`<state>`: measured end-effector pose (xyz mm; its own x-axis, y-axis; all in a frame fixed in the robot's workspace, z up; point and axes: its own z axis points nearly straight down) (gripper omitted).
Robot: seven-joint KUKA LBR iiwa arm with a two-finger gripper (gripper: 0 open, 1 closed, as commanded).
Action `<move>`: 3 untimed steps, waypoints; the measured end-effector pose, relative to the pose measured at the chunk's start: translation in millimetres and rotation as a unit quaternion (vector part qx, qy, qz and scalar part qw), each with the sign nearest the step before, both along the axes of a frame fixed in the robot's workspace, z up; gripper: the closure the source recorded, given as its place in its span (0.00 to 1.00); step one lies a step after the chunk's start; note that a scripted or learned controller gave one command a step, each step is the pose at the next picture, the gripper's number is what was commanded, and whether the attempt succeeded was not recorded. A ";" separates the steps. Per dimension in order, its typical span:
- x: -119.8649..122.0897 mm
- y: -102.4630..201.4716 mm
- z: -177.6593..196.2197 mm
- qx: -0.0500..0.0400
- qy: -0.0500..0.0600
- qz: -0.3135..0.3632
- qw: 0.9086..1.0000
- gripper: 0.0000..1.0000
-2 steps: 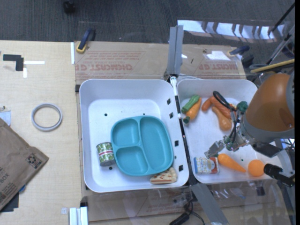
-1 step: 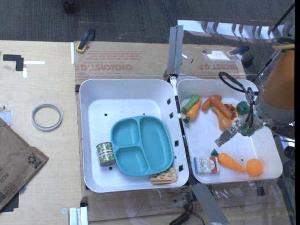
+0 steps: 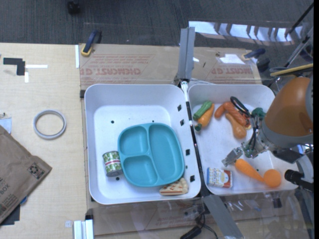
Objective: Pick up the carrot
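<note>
Bench, right bin (image 3: pixel 215 133): gripper (image 3: pixel 240 153), fingers' spread indiscernible, poised touching carrot (image 3: pixel 257 173) for pickup; carton (image 3: pixel 220 178) beside carrot.

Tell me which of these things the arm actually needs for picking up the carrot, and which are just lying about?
Needed:
carrot, in the right bin
gripper, low in that bin

Lying about:
blue divided plate
small can
sandwich piece
small carton
orange squash-shaped toy
sausage-like toys
tape ring
</note>
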<state>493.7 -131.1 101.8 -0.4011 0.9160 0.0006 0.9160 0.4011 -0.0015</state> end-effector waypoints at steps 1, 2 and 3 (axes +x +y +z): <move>0.0 -0.4 8.6 0.000 0.000 -0.002 1.000 1.00; 54.0 72.3 89.4 -0.001 0.000 -0.110 0.994 1.00; 54.0 72.3 89.3 -0.001 0.000 -0.110 0.994 0.00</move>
